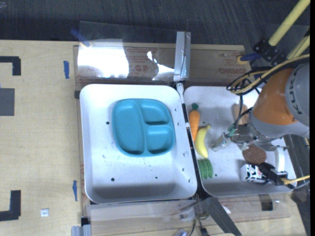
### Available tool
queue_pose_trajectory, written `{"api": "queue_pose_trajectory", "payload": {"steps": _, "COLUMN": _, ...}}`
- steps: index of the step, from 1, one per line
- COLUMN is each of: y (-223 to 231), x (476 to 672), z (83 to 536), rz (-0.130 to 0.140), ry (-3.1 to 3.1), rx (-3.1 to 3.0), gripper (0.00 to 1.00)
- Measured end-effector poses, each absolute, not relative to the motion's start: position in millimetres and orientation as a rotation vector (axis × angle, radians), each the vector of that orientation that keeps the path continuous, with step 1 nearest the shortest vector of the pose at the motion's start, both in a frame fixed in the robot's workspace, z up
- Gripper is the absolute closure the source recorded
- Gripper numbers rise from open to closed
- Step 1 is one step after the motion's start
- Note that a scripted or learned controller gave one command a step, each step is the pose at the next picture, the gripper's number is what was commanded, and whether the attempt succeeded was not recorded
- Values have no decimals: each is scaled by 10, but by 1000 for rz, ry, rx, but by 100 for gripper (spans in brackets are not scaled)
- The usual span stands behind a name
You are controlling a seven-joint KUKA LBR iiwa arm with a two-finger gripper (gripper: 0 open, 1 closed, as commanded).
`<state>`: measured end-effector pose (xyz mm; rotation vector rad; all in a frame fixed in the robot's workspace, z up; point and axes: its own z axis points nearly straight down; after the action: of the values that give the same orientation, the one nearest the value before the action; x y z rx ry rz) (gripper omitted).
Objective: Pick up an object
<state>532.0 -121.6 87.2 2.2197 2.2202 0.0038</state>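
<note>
The gripper [231,134], its opening indiscernible, hangs right of the banana [202,141]; a misaligned descent risks nudging it away.

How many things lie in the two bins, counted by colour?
Blue: 1, the divided plate
Orange: 1, the carrot
Yellow: 1, the banana
Green: 1, the green vegetable
Brown: 1, the round piece
Black and white: 1, the small item
Total: 6
</note>
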Motion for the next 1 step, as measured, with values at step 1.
{"api": "queue_pose_trajectory", "payload": {"steps": 1, "y": -1923, "x": 4894, "z": 895, "rz": 18, "ry": 2241, "rx": 2202, "gripper": 0}}
